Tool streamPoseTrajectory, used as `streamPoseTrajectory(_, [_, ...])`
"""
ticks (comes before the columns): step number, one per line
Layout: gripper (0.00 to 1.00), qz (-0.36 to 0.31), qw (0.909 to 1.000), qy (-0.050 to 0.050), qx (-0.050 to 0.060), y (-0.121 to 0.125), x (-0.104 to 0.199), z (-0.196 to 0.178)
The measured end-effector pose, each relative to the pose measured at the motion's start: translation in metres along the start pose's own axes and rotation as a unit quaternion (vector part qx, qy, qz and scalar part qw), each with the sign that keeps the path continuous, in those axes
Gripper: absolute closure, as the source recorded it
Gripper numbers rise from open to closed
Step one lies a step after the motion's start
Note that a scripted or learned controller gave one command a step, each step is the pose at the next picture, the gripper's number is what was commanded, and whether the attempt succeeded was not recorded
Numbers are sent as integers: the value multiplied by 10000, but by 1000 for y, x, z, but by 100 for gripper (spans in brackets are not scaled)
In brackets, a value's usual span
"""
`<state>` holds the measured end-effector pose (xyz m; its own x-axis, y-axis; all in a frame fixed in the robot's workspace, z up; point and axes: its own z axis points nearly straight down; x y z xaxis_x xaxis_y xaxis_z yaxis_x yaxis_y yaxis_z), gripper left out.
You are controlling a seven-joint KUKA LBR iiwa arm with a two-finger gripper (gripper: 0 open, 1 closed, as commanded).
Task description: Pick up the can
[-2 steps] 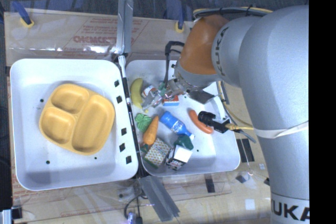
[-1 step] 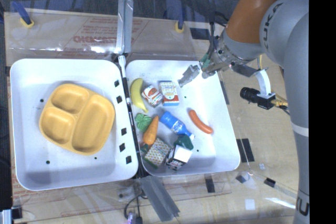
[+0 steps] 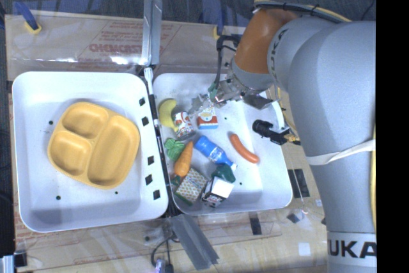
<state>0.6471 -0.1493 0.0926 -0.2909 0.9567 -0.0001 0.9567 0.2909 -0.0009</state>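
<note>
End effector (image 3: 214, 94) above one can (image 3: 183, 124), one carrot (image 3: 183, 159).

You saw two bins (image 3: 38, 214) of smooth white plastic with a soft sheen, the left one bearing a matt yellow plastic tray (image 3: 94, 144). The arm (image 3: 332, 93) wore a smooth grey satin shell with a glossy orange band (image 3: 255, 41). The can (image 3: 183, 124) looked like printed metal, the blue bottle (image 3: 209, 150) and sausage (image 3: 243, 148) like shiny plastic. The bench (image 3: 96, 41) looked like pale printed board under clear film.
</note>
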Motion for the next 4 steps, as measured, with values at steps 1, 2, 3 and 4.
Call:
streamPoseTrajectory(1, [0, -393, 9992, 4, 4, -12, 43, 1])
streamPoseTrajectory(2, [0, -697, 9976, 8, 7, -61, 69, 1])
streamPoseTrajectory(3, [100, -710, 9975, 8, 10, -61, 68, -9])
streamPoseTrajectory(4, [0, -711, 9975, 7, 9, -61, 68, -9])
